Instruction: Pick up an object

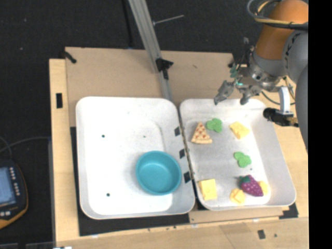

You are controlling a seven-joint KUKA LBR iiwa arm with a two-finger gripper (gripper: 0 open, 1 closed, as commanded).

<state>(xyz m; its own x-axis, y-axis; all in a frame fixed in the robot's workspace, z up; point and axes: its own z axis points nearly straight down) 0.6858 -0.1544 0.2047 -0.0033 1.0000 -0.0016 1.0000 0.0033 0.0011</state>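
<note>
Toy food, seven small pieces, scattered across the right bin: pizza slice and green broccoli piece at far left, yellow cheese chunk just right of those, second green piece mid-bin, yellow block at the near left corner, purple grapes touching small yellow bits near the front edge. Blue bowl alone in the left bin, near its right wall. Gripper poised above the far rim of the right bin, fingers spread apart, nothing between them. No target chosen yet, by the look of it.

Likely troubles from here: dropping straight down and striking the bin's far rim instead of reaching anything; closing on the broccoli piece and nudging the pizza slice beside it; sliding off the flat slice, too thin for a firm pinch; catching grapes and yellow bits together at the crowded front and losing both on the lift.
</note>
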